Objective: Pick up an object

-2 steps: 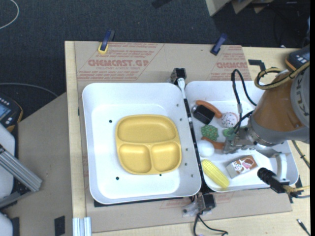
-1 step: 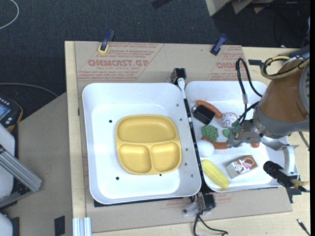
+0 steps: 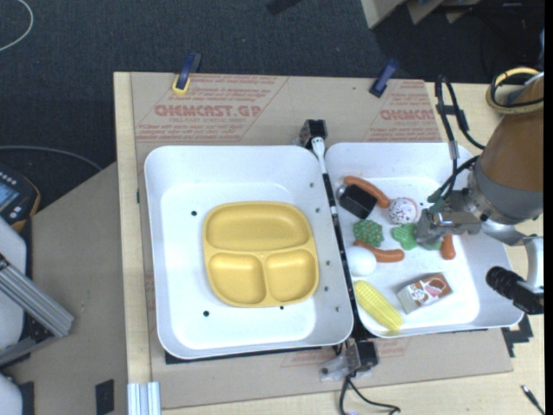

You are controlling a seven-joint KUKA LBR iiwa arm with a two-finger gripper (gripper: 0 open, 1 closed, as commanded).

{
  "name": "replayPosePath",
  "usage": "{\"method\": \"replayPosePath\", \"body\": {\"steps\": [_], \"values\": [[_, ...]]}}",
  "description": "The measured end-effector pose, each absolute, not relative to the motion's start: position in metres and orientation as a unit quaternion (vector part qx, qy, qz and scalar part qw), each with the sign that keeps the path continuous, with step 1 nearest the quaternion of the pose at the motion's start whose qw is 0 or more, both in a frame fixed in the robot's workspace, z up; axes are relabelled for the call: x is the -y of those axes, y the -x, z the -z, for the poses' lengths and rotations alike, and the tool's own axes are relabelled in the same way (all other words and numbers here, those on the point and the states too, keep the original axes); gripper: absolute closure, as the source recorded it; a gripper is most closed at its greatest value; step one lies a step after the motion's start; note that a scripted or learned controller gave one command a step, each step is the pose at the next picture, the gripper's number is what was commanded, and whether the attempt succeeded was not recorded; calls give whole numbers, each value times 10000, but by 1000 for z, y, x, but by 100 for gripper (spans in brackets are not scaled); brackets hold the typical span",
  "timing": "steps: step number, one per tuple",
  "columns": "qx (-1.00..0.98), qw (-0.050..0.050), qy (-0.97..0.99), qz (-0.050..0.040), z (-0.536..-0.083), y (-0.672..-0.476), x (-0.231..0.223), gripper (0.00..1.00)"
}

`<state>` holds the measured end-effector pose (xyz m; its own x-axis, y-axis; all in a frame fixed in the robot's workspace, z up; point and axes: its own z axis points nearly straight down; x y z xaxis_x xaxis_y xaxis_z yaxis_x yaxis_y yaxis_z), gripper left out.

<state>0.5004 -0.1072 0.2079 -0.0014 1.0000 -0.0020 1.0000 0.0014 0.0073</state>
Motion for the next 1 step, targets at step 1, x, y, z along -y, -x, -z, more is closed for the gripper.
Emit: {"method": "replayPosePath", "body": {"steps": [1], "values": [[-7075, 25, -7067, -11, -226, -501, 107, 100]]}}
